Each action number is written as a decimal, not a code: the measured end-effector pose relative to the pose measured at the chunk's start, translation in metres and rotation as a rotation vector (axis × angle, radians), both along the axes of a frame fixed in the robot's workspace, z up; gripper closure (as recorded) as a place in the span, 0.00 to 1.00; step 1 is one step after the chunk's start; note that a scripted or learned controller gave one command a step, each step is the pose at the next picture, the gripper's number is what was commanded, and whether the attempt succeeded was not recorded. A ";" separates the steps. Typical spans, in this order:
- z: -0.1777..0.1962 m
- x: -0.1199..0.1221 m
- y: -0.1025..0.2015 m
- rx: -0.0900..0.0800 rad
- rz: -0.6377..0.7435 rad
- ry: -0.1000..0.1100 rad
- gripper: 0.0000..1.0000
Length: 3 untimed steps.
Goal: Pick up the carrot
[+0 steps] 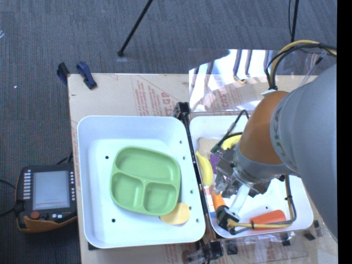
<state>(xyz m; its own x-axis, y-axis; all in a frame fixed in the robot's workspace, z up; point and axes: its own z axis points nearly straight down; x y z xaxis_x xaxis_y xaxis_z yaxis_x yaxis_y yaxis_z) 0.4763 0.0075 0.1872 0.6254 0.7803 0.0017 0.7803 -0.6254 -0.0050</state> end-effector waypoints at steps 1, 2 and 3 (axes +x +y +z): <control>-0.003 -0.002 0.086 -0.004 -0.027 0.007 1.00; -0.002 -0.002 0.039 -0.005 -0.201 0.008 1.00; -0.002 0.003 -0.013 -0.006 -0.258 0.008 1.00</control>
